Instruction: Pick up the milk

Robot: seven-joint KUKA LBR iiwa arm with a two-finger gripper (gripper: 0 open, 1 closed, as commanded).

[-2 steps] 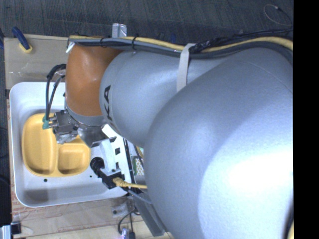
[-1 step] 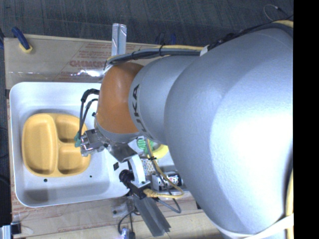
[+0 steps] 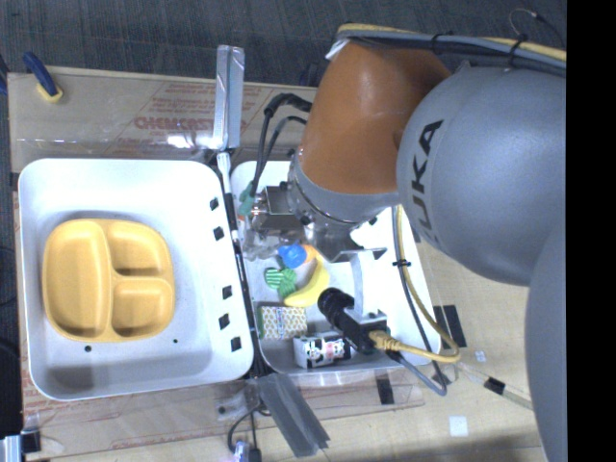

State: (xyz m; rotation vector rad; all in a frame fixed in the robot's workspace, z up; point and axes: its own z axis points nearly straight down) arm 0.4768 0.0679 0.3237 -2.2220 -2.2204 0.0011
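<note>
Arm low over right bin; fingers' state impossible to tell; milk at near wall

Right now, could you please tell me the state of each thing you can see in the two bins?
Yellow tray: upright, lying flat in the left bin.
Milk carton: on its side near the right bin's front edge, not gripped.
Patterned packet: flat beside the carton.
Hand: down over the right bin, apart from the carton.

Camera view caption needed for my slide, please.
KUKA arm over right bin, milk carton at its near edge; yellow tray in left bin.
</note>
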